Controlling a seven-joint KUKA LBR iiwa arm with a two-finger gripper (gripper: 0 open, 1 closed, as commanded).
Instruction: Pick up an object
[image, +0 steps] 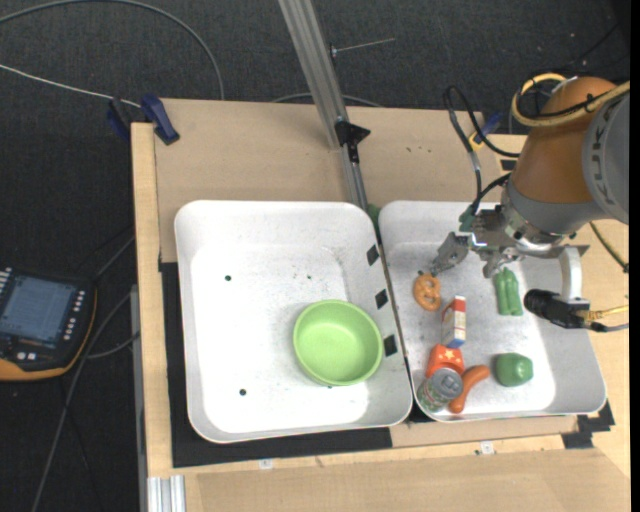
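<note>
The likeliest thing to be picked, judging by where the arm stands, is the small orange object (427, 291), which lies on the floor of the right bin (590, 372) in its upper left part. The gripper (476, 259) hangs just to the upper right of that orange object, its two fingers spread apart with nothing between them; one finger (449, 253) points down toward the object but whether it touches is too close to call. So nothing is lifted yet: the approach looks nearly made, while the closing and the raising are left.

Just right and below the orange object stands a red and white carton (456, 320). Further right of it lies a green bottle (508, 293). Below it sit a tin can (441, 386), an orange carrot-like piece (468, 386) and a green pepper-like lump (513, 369). Well to its left, a green bowl (337, 343) rests in the left bin (210, 260).
</note>
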